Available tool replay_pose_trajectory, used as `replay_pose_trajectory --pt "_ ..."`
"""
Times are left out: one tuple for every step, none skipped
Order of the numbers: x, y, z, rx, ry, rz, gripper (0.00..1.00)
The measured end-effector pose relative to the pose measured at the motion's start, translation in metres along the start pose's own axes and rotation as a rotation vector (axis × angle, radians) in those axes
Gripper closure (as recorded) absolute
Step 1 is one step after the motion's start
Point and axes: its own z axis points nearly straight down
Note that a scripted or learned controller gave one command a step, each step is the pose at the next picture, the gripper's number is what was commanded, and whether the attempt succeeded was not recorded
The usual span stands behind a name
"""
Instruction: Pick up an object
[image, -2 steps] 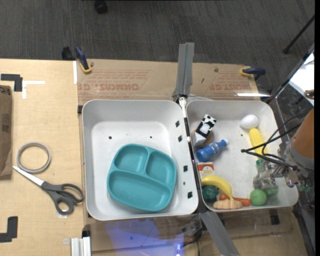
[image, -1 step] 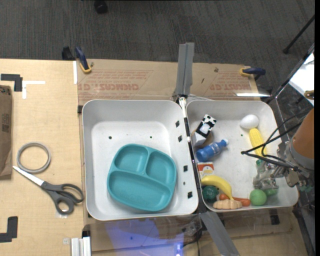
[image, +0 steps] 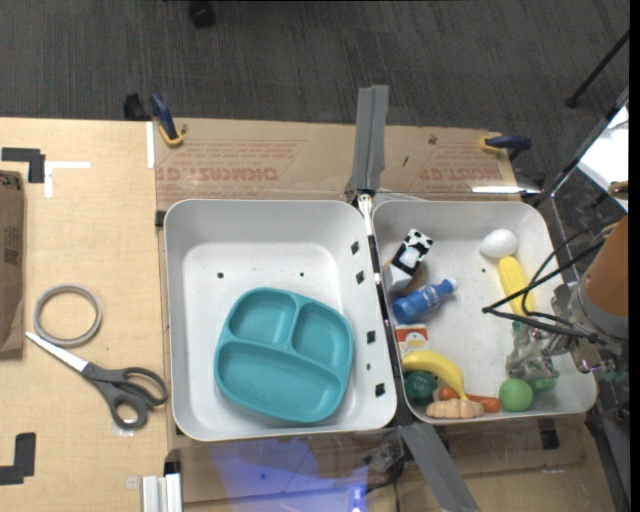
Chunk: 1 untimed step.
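The gripper (image: 532, 352) hangs low in the right bin (image: 545, 222), near its right wall; whether its fingers are open or closed cannot be told. A green ball (image: 517, 394) lies just near of it, and a corn cob (image: 513, 282) lies beyond it. An egg (image: 498, 243) sits at the far side. A blue bottle (image: 424, 299), a black-and-white toy (image: 411, 252) and a banana (image: 437, 368) lie along the left side. The left bin (image: 200, 240) holds a teal divided plate (image: 285, 354). Scissors (image: 105, 377) and a tape roll (image: 67, 314) lie on the bench to the left.

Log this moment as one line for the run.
gripper low in right bin | beside green ball | nothing seen held | plate in left bin
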Motion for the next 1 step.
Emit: replay_pose_trajectory --pt "-0.0021 -0.0004 0.0 -0.001 -0.001 -0.185 0.0"
